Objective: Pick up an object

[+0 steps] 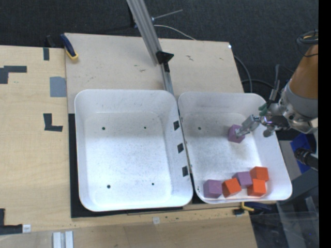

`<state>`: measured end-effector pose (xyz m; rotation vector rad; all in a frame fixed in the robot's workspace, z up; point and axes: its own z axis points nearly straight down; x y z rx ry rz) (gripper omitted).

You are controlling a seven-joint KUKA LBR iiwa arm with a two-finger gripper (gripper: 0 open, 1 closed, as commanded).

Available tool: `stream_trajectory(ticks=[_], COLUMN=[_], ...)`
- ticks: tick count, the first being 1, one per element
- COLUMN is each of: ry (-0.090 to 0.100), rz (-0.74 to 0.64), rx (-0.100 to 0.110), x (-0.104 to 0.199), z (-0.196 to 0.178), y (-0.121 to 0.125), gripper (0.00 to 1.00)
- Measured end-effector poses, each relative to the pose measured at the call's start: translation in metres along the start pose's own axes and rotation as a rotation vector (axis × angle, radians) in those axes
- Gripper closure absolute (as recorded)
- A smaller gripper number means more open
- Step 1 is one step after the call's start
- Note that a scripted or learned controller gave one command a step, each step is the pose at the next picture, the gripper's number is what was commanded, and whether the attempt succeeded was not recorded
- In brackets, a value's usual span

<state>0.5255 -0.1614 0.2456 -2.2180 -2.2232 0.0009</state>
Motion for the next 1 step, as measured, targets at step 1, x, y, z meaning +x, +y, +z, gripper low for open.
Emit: stream_trajectory(ticks=[1], ry=[-0.001], rz=[-0.001], rx=[0.004], x=[-0.0121], z=[0.0761], y=[0.0533], gripper=[0.0])
